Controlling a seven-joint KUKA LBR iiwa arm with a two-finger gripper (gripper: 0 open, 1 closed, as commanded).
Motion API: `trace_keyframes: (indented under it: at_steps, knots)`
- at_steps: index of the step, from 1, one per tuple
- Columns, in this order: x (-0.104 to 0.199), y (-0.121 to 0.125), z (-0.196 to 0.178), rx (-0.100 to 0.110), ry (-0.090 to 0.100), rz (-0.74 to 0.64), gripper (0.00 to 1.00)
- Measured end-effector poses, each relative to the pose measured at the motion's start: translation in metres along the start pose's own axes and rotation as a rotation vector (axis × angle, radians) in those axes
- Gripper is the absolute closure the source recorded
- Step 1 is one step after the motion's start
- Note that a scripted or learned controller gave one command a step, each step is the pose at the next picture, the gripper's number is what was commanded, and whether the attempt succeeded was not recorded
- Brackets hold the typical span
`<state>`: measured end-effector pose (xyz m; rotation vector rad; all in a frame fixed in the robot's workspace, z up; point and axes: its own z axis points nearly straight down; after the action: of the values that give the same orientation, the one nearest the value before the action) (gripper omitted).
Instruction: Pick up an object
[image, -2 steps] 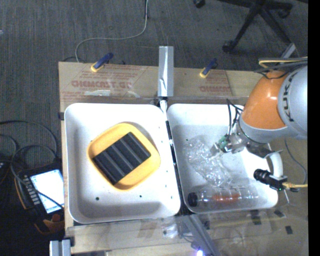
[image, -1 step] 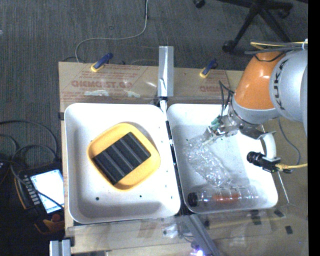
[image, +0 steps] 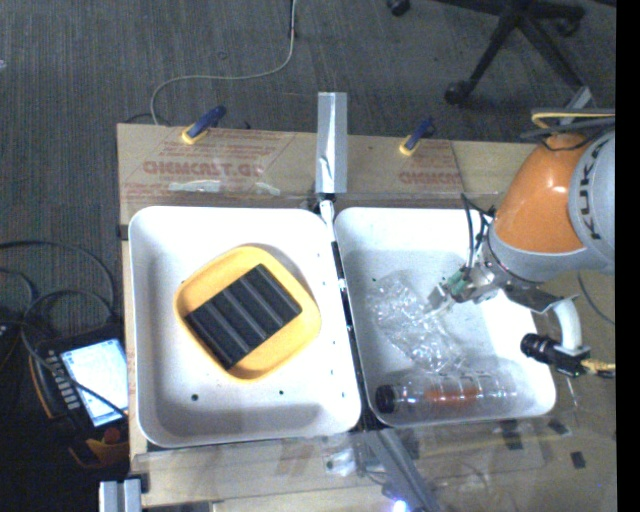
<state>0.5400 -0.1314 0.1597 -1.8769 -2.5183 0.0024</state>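
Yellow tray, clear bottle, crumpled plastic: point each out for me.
Yellow tray (image: 302, 330): camera view, on its yellow rim.
Clear bottle (image: 455, 395): camera view, mid-body.
Crumpled plastic (image: 410, 320): camera view, its centre.

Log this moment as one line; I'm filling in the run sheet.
hand: over right bin, above crumpled clear plastic | clear bottle: lying along near wall | left bin: yellow tray, black ridged insert

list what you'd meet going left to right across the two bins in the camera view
left bin → yellow and black object → right bin → crumpled clear plastic → gripper
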Motion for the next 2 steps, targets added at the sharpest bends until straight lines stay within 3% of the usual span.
trace_keyframes:
  at_steps: [1, 2]
  knots:
    - [0.008, -0.038, 0.007, 0.000, 0.003, 0.195, 0.00]
    - [0.001, 0.060, -0.032, -0.002, 0.000, 0.047, 0.00]
